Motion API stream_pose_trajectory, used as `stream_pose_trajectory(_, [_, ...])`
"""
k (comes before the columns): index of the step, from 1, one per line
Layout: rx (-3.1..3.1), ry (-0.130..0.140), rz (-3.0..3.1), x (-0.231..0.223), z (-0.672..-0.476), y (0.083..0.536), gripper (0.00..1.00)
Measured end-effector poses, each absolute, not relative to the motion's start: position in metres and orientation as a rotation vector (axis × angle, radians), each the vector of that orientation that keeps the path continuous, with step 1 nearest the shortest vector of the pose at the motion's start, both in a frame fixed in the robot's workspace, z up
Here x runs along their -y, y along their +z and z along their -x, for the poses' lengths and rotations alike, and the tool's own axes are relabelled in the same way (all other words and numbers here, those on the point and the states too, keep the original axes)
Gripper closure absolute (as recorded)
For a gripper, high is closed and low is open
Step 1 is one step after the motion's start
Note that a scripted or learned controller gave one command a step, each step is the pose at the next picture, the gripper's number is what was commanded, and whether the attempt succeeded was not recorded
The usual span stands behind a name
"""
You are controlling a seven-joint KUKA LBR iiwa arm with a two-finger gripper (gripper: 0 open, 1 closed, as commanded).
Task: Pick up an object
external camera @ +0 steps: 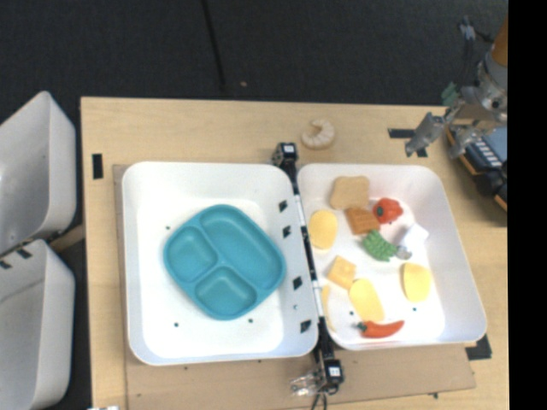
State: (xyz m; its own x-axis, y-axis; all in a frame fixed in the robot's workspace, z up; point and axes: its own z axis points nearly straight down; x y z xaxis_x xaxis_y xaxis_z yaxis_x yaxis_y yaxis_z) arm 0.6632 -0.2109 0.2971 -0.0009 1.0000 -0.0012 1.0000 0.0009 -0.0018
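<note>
Toy food pieces (376,246) lie ungrasped in the right bin (453,229); end effector (436,126) above the desk (214,126), state indeterminable; pickup not begun.

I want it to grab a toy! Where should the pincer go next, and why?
Probably down and left toward the right bin. The pincer hangs over the bare bench past that bin's far right corner, apart from every toy. The bread slice and red tomato lie closest to it.

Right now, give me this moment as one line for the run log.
gripper: over bench, outside bins, holding nothing | right bin: toy food | left bin: blue tray | pick: not started
</note>
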Motion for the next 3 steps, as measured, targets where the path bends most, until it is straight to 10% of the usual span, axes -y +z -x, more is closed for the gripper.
stream_pose_trajectory(2, [2.227, 0.001, 2.211, 0.087, -0.582, 0.268, 0.0])
stream_pose_trajectory(3, [2.222, 0.006, 2.217, 0.092, -0.585, 0.276, 1.0])
